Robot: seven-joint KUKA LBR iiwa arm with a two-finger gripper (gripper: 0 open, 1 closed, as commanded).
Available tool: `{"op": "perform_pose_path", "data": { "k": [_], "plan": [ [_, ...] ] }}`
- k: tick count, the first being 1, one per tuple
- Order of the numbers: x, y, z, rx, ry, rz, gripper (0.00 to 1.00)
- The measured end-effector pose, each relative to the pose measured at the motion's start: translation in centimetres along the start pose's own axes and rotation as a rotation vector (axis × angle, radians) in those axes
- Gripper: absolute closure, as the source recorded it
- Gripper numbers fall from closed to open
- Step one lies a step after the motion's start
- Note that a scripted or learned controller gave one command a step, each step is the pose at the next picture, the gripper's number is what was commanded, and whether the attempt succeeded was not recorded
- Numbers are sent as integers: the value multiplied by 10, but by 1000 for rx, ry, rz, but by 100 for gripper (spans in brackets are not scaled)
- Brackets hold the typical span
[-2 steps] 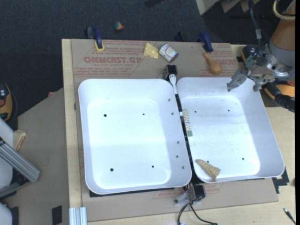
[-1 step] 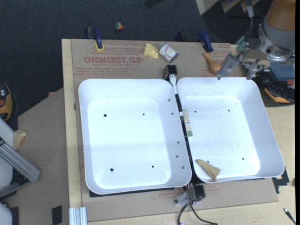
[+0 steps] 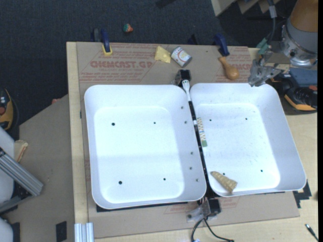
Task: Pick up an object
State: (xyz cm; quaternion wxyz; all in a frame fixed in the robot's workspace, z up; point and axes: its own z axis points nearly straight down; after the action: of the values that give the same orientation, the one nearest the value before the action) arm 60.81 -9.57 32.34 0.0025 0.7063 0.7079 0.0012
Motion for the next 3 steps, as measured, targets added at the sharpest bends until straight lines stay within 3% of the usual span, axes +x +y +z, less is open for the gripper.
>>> {"op": "perform_pose_path", "data": {
  "k": [1, 2, 3],
  "plan": [
    [74, 27, -127, -13, 2, -7, 100],
    [131, 57, -28, 16, 4, -4, 100],
    [216, 6, 36, 17, 5, -8, 100]
  ]
}}
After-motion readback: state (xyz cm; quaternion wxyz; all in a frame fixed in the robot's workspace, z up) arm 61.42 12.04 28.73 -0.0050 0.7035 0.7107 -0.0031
